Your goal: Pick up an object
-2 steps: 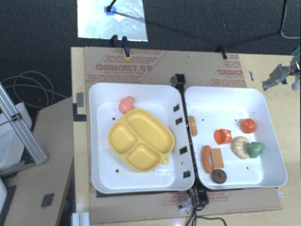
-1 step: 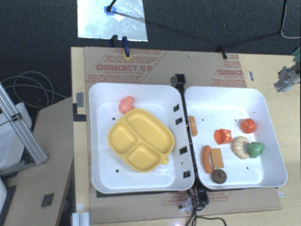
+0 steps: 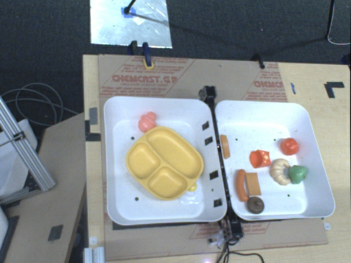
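**Operator:** Where's the hand, and is it spread or pinched on something?

**Observer:** I can't tell you its state, so I can't place anything relative to it either. You'll have to go by the bins.

**Operator:** Fine. What's in them?

**Observer:** Your left bin (image 3: 120, 147) holds a yellow divided plate (image 3: 164, 163), lying flat and turned at an angle, with three compartments facing up. A pink piece (image 3: 147, 121) sits just beyond the plate's far corner, touching it or nearly so. A small yellow bit (image 3: 192, 188) pokes out from under the plate's near right edge.

**Operator:** And the other one?

**Observer:** Your right bin (image 3: 258, 125) has the small things. An orange slice (image 3: 224, 146) lies against the wall next to the left bin. Near the middle there's a red-orange piece (image 3: 260, 158), and a red round piece (image 3: 289, 146) lies beyond it toward the far right. A cream ridged piece (image 3: 279, 171) touches a green piece (image 3: 298, 173) on its right. Nearer the front, an orange stick (image 3: 241, 184) lies right beside a tan block (image 3: 253, 183), and a brown round piece (image 3: 255, 204) rests just in front of the two.

**Operator:** Anything around the bins?

**Observer:** Both bins sit side by side on the brown surface (image 3: 181, 75). A blue and yellow clamp (image 3: 147, 53) grips its far edge, and a shiny sheet (image 3: 131, 15) lies on the dark floor beyond.
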You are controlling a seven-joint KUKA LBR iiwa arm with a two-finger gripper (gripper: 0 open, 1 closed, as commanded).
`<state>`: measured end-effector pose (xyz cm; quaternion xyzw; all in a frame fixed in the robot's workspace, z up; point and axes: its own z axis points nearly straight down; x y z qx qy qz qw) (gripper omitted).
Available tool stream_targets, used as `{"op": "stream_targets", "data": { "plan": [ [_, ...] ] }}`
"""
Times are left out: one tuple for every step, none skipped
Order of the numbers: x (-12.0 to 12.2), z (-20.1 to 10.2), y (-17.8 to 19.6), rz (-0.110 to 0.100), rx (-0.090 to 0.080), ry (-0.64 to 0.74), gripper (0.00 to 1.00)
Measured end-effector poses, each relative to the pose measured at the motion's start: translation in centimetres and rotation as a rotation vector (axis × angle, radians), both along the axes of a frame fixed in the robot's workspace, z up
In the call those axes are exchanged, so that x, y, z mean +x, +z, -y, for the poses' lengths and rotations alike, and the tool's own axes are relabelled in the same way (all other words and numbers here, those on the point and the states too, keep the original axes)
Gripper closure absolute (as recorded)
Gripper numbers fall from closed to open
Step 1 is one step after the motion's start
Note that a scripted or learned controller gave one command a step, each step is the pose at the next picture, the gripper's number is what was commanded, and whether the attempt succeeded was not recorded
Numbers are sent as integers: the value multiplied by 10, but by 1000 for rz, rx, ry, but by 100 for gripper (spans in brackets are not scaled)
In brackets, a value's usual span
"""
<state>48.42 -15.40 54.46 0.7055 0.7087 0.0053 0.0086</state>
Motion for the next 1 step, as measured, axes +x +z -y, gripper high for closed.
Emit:
{"op": "stream_targets", "data": {
  "plan": [
    [2, -1, -9, -15, 3, 1, 0]
  ]
}}
